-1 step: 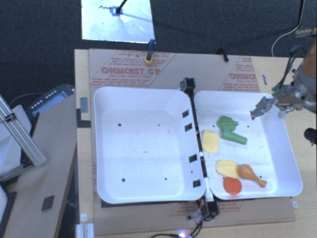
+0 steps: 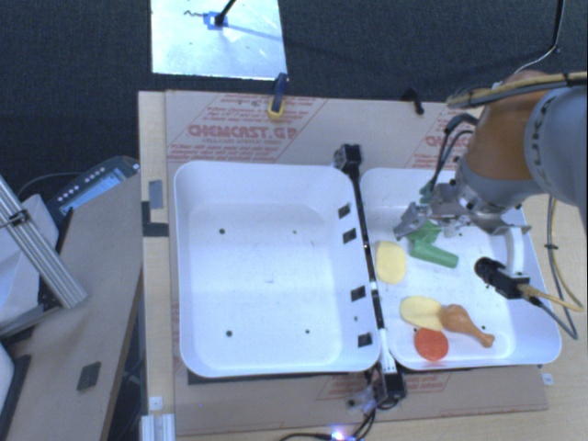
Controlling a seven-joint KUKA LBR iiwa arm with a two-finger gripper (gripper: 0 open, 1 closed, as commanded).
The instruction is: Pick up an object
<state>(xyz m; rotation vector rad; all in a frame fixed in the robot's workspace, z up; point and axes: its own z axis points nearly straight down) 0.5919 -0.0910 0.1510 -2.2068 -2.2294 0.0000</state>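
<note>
On the table (image 2: 230,127) the left bin (image 2: 266,265) lay bare, while the right bin (image 2: 533,338) held every object. The arm (image 2: 524,145) had reached over that bin, its jaws (image 2: 424,220) low at the green piece (image 2: 432,249); whether they were open or closed could not be told. Nothing looked lifted: the yellow pieces (image 2: 390,262), drumstick (image 2: 464,323) and red piece (image 2: 431,344) lay untouched, so the pick seemed undone.

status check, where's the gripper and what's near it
Gripper low in right bin, at green piece. Grasp unconfirmed. Yellow piece close beside.
</note>
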